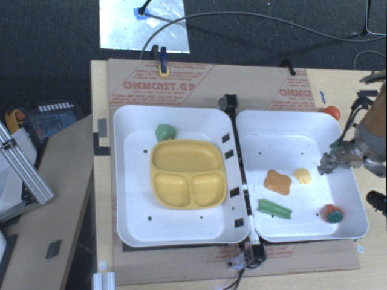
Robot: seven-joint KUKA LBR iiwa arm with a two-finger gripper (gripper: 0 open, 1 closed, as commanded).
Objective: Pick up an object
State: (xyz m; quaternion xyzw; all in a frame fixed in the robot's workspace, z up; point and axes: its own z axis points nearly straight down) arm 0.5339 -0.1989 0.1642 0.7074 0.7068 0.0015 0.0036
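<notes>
Grey gripper (326, 162) over right bin (284, 121) (near yellow piece (302, 176))

Both bins, the left bin (130, 180) and the right bin (284, 132), are plain white. A yellow divided tray (184, 174) lies in the left one, with a green lump (165, 132) at its far edge. The right bin shows an orange piece (277, 182), a pale yellow piece (302, 176), a green pod-like piece (274, 208) and a red-orange piece with a teal-green patch (332, 212). The table (78, 162) is light tan; its cardboard sheet (199, 83) carries red lettering. The tool (332, 160) is grey.
</notes>
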